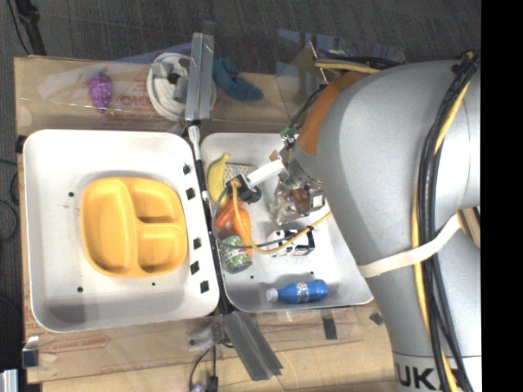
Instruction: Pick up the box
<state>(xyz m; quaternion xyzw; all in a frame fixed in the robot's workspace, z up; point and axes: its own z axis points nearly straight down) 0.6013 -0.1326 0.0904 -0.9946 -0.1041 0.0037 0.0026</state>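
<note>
My gripper [292, 202] hangs low over the middle of the right bin [347, 280], under the big grey arm. Just below it lies a small black, white and yellow box [292, 242], partly covered by an orange cable. The gripper stands right above the box's upper edge; whether they touch is not clear. Nothing can be seen held in it.
In the right bin's left part lie a banana [216, 175], an orange carrot-like item [238, 219] and a green can [235, 254]. A blue bottle [298, 291] rests near the front wall. The left bin [49, 162] holds a yellow divided tray [135, 224].
</note>
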